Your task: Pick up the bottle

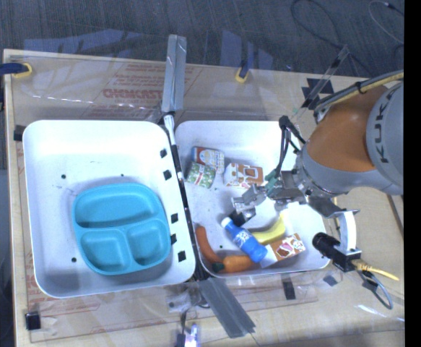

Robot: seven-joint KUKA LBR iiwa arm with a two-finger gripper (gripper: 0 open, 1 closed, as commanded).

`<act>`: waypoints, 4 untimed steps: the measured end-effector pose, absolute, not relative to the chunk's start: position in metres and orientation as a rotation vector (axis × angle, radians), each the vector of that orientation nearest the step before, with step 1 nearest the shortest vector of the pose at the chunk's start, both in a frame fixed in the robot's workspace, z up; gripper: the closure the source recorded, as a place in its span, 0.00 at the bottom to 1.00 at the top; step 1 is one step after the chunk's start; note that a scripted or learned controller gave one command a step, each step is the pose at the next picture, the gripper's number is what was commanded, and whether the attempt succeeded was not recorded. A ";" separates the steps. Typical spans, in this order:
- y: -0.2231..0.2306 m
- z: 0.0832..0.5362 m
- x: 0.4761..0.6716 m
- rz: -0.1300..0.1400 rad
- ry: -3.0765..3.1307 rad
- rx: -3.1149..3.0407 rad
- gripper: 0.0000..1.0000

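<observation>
The bottle (246, 242) is blue with a white cap and lies on its side in the right bin (196, 137), cap pointing up-left. My gripper (245, 202) hangs just above the cap end, reaching in from the right. It is open, and the bottle rests on the bin floor below it with nothing between the fingers. The grey arm with its orange band (344, 139) covers the bin's right side.
Around the bottle lie a yellow banana (273, 230), an orange carrot-like piece (214, 255), a small carton (289, 247) and two more cartons (204, 166) (242, 173) farther back. The left bin (44, 143) holds a blue divided tray (120, 227).
</observation>
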State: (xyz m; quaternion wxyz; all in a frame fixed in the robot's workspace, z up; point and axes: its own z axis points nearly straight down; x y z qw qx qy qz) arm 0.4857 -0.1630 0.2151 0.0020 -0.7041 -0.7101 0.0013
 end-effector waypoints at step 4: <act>-0.140 0.140 0.501 -0.028 -2.233 -2.259 0.00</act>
